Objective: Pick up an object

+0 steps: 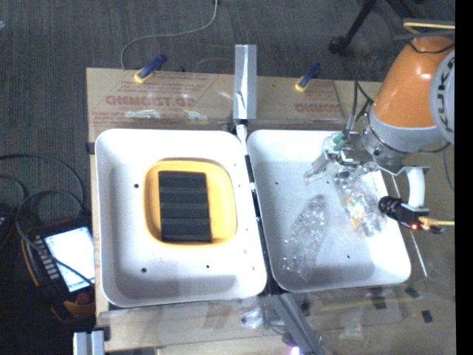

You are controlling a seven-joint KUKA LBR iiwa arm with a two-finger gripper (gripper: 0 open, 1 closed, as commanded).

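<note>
The gripper hangs over the right white bin, near a clear plastic bottle; I cannot tell its grip.

One fixed camera watches me from above, tilted so it looks down at a slant on the brown tabletop and both shallow white plastic bins, the left one and the right one, side by side. It sits far enough back to take in both bins whole, plus dark carpet floor beyond. My grey arm with its orange band enters from the frame's right edge.
</note>
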